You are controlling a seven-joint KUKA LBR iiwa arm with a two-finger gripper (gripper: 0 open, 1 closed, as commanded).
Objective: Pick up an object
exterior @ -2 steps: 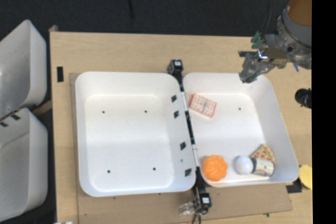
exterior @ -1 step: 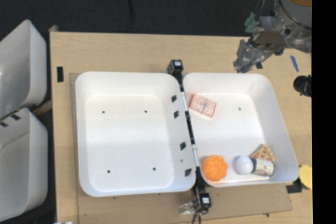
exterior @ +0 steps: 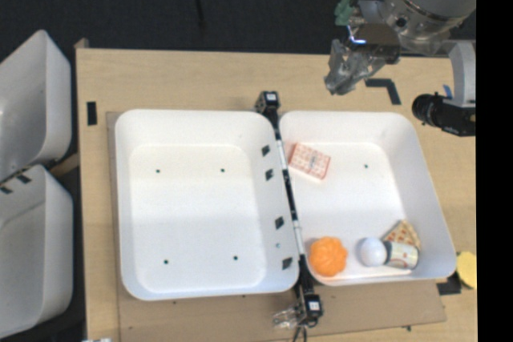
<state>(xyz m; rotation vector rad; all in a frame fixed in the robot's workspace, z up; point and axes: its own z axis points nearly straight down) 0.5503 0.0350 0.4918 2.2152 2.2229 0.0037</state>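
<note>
Nearest the camera, in my right bin (exterior: pixel 417 148), an orange ball (exterior: pixel 328 255), a white ball (exterior: pixel 371 251) and a small cup (exterior: pixel 401 244) crowd the front edge. Farther back, a red-patterned packet (exterior: pixel 309 161) lies alone near the divider. Beyond the bin's far rim hangs my gripper (exterior: pixel 343 81), carrying nothing; its finger state, I can't tell.

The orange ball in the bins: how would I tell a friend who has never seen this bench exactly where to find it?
Start at the right-hand white bin and go to its near edge, by the divider between the two bins. The orange ball sits in that near left corner, first in a row with a white ball and a patterned cup. It alone is bright orange with a bumpy surface.
</note>
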